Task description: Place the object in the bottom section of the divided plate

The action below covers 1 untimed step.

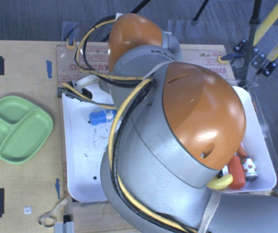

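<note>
On the wooden counter (pixel 22 188) left of the bins I saw the green divided plastic plate (pixel 16 128), sections bare. A small blue object (pixel 100 117) lay in the left white bin (pixel 78 178). The grey-and-orange arm (pixel 178 140) hid the hand; I couldn't tell its state.

Matt green plastic divided plate (pixel 16 128) on a pale wood-grain worktop (pixel 22 57); glossy orange-and-grey arm shell (pixel 197 115); smooth white bin (pixel 78 149).

Red print on the board (pixel 212 59) is illegible.
</note>
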Motion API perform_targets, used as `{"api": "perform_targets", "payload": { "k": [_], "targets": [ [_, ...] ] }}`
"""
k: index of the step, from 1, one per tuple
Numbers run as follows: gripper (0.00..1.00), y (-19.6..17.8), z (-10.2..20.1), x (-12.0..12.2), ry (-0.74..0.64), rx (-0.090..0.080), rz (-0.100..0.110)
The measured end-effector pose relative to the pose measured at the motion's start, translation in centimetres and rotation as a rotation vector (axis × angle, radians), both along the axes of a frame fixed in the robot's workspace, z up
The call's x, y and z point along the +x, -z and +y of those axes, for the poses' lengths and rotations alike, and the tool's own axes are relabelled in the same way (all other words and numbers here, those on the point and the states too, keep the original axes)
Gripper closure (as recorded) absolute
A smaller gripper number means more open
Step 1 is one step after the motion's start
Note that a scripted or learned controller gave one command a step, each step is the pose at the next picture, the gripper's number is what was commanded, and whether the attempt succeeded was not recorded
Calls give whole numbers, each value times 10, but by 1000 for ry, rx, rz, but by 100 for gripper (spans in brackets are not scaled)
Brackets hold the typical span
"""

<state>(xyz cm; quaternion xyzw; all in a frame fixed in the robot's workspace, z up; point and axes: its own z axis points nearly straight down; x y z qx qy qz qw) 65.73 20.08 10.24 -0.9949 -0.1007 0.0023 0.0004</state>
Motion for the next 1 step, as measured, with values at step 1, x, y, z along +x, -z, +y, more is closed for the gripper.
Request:
{"api": "perform_targets", "payload": {
  "k": [1],
  "targets": [
    [100, -141, -30, -9, -327, 1, -1]
  ]
}}
